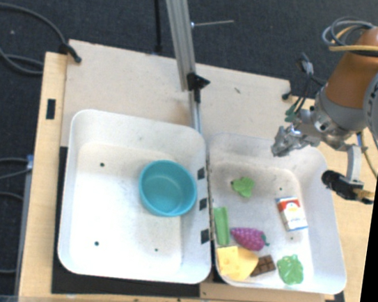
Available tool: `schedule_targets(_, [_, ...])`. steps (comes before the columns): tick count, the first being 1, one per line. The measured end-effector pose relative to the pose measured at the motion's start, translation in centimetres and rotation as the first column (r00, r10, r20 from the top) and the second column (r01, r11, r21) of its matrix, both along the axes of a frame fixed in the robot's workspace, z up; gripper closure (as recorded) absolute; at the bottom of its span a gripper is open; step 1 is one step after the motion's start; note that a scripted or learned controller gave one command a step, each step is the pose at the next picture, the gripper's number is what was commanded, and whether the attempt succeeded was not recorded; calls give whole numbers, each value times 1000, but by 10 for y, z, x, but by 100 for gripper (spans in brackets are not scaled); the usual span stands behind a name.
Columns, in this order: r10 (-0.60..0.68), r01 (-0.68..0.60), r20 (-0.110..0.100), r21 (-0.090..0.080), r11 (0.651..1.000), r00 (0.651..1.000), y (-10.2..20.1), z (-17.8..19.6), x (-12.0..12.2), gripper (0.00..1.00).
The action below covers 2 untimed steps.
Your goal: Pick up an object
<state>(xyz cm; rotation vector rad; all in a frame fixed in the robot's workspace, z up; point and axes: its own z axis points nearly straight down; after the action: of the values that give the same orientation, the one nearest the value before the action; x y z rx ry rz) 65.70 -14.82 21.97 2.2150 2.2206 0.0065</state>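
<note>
Green leafy toy (243,186), small, crinkled and pale green, lies on the white floor of the right bin (326,223), a little below and to the left of the claw (283,143) and apart from it. The claw hangs over the bin's far edge; whether it is wide or narrow cannot be told from this angle. Farther below the claw sit a red-and-white carton (293,214), purple grapes (248,238) and a yellow wedge (235,262).
</note>
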Motion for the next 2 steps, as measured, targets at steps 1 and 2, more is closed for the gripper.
schedule_targets(1, [5,-5,-5,3,1000,1000,49,14,-16,100])
schedule_targets(2, [4,-4,-5,3,1000,1000,108,22,-24,100])
